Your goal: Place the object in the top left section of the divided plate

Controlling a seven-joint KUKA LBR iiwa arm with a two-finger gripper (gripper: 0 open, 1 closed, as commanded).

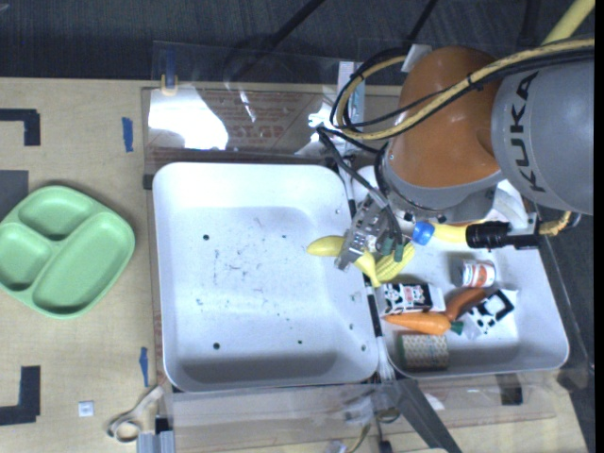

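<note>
The green divided plate [64, 251] lies on the wooden bench at the far left, outside the bins; its top left section [54, 209] has nothing in it. A yellow banana [327, 246] sits at the right edge of the left bin [245, 281], by the divider. My gripper [358, 244] reaches down over the banana's middle. The fingers look shut on it, with one yellow end sticking out to the left and the rest showing at the lower right. The arm's orange band and grey wrist hang above the right bin.
The right bin [538, 343] holds several items: an orange carrot [420, 323], a red and white can [478, 274], a black and white packet [408, 296], a brown block [425, 349] and a blue-capped item [423, 232]. Cables loop over the bins' back edge.
</note>
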